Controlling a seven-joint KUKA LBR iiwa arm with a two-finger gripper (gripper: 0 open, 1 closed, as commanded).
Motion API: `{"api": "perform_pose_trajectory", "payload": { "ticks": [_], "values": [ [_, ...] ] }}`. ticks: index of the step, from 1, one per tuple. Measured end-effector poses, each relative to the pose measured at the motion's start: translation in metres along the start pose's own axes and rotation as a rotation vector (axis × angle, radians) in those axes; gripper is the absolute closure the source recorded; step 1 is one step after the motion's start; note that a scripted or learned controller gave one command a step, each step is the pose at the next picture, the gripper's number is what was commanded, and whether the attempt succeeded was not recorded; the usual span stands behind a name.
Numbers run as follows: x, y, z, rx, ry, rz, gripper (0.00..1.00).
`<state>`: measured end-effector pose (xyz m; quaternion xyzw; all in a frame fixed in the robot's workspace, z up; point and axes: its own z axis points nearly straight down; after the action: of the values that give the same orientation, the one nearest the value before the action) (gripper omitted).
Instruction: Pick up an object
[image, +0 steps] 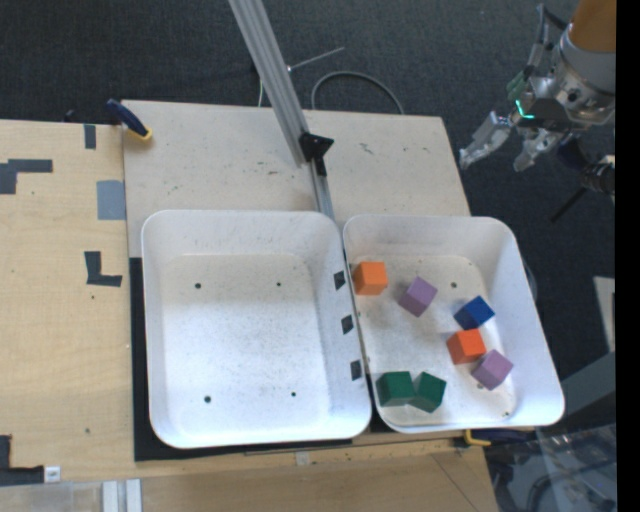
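Note:
My gripper (505, 150) hangs at the top right, beyond the far right corner of the right bin (520, 262), with its two fingers spread apart and nothing between them. In the right bin lie several small blocks: an orange one (370, 277) near the divider, a purple one (418, 296), a blue one (474, 312), a second orange one (465, 346), a second purple one (492, 369), and two green ones (396, 387) (430, 391) side by side at the front.
The left bin (160, 262) sits beside the right one. A metal rail (280, 85) slants from the top down to the gap between the bins. A blue and yellow clamp (128, 118) lies at the bench's far left. A cable loop (355, 85) rests behind the bench.

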<state>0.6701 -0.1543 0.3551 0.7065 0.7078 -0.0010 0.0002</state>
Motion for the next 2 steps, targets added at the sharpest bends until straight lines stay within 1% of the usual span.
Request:
{"api": "perform_pose_trajectory", "payload": {
  "ticks": [1, 2],
  "values": [
    [0.005, -0.094, -0.101, -0.010, -0.001, 0.002, 0.00],
    [0.013, -0.057, -0.141, -0.007, -0.001, 0.000, 0.00]
  ]
}}
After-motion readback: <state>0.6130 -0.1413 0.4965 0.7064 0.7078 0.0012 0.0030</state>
